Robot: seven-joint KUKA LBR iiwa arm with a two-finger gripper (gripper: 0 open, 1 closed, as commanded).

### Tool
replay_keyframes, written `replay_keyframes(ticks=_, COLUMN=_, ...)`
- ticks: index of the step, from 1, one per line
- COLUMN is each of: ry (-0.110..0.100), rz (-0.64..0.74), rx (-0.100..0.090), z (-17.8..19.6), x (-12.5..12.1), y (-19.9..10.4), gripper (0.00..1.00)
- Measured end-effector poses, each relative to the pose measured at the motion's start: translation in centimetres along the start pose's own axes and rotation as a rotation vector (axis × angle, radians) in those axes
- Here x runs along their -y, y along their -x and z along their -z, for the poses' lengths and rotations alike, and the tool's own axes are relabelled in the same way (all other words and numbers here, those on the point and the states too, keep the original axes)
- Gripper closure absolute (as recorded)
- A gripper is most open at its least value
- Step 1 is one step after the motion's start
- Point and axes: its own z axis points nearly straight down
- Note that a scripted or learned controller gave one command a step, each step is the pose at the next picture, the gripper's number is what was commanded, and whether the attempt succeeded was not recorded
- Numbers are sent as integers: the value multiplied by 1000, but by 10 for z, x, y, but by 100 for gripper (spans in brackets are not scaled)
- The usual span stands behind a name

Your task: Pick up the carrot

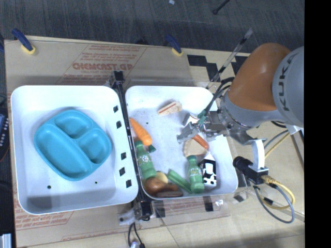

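The carrot (pixel 140 132), orange with a green stub at its lower end, lies slantwise near the left wall of the right bin (pixel 155 94). My gripper (pixel 184 127) hovers over the middle of that bin, about a hand's width to the right of the carrot and not touching it. Its two metal fingers (pixel 186 119) stand apart with nothing between them. A smaller orange-red piece (pixel 201 141) lies just below and to the right of the fingers, partly under the wrist.
The right bin also holds a striped wafer (pixel 169 108), two green bottles (pixel 145 161) (pixel 194 173), a black-and-white carton (pixel 208 172), a brown item (pixel 164 188) and a beige disc (pixel 193 150). In the left bin (pixel 26 190) lies a blue divided plate (pixel 72 143).
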Motion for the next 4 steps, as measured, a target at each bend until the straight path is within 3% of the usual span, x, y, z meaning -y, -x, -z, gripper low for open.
replay_keyframes(ticks=1, ry=2, rz=178, rx=3, z=-142, x=-32, y=-24, gripper=0)
replay_keyframes(ticks=2, ry=2, rz=-112, rx=2, z=-151, x=-86, y=-18, gripper=0)
replay_keyframes(ticks=3, ry=-2, rz=-105, rx=1, z=-141, x=-86, y=-19, gripper=100)
replay_keyframes(ticks=4, ry=6, rz=-210, rx=2, z=-48, x=-71, y=-62, gripper=100)
